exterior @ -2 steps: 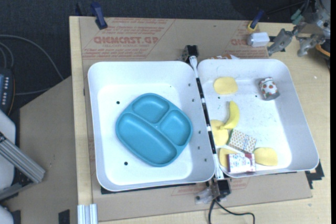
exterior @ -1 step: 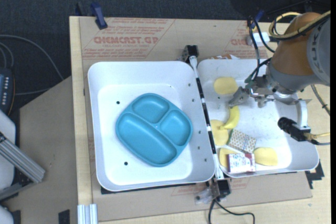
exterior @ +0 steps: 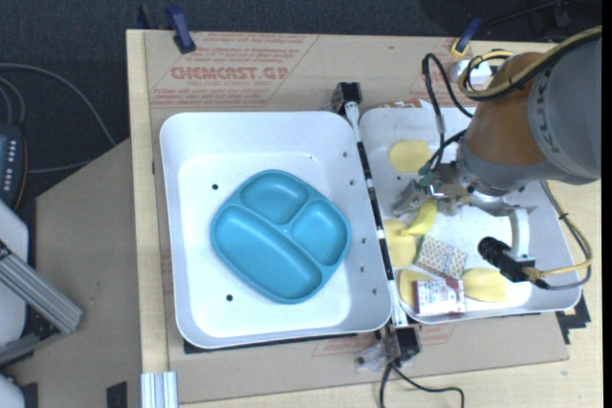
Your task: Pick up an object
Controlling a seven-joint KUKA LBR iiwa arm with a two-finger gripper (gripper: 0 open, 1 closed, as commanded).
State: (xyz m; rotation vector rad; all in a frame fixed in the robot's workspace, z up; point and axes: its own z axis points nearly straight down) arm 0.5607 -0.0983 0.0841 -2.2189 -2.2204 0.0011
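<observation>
Gripper (exterior: pixel 418 196) is lowered into right bin (exterior: pixel 564 296) above the yellow pieces (exterior: pixel 413 225), positioned for a pick; jaw opening cannot be determined; blue plate (exterior: pixel 278 235) occupies left bin (exterior: pixel 182 148)

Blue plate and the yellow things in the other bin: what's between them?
In the camera view, the two bins' white walls, side by side, separate the blue plate from the yellow pieces.

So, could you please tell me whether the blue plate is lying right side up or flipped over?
Right side up: the blue plate in the left bin shows its three hollow sections facing upward.
</observation>
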